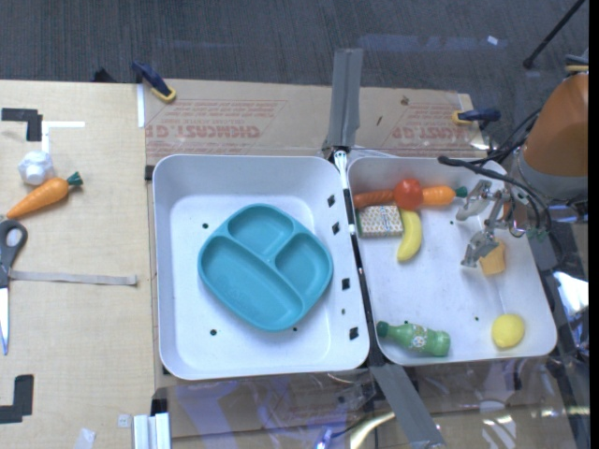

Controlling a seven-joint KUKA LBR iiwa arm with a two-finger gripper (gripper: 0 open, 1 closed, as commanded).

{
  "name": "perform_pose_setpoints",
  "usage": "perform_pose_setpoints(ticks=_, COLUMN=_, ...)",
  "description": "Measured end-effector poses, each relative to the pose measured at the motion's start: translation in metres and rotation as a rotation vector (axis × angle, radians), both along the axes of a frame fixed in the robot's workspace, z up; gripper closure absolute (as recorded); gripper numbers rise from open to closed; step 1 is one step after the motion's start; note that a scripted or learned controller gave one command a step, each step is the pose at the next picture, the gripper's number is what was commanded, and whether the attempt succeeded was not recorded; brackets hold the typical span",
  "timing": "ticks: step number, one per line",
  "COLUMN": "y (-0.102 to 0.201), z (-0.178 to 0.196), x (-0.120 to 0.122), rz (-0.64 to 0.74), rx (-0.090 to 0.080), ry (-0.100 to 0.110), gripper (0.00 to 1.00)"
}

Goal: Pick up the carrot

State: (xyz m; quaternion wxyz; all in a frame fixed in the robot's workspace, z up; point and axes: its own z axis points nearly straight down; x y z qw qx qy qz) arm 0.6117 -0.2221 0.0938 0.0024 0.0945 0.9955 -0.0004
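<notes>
I am judging the pick as not yet made; the carrot [437, 195] is lying along the far wall of the right bin [535, 283], touching a red tomato [408, 193]; another carrot [42, 195] is sitting out on the bench [84, 344]; the hand [482, 244] is hovering over a tan block [494, 260], near the binned carrot; I cannot tell whether it is open or closed; reaching, gripping and lifting are all remaining.

The arm [562, 129] shows a rounded orange band at its wrist end. Below it sits the gripper [482, 237] — bare silvery metal, built from small brackets and thin struts. Black cables [487, 164] loop from the wrist across the metal parts — several strands, loosely bundled.
</notes>
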Motion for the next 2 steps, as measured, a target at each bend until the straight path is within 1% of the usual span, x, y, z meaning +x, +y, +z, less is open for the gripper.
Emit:
perform_pose_setpoints(ticks=1, y=0.000, z=0.000, x=0.010, rz=-0.075, rx=0.001, ry=-0.002, gripper=0.00)
perform_pose_setpoints(ticks=2, y=0.000, z=0.001, x=0.029, rz=0.036, rx=-0.001, ry=-0.003, gripper=0.00)
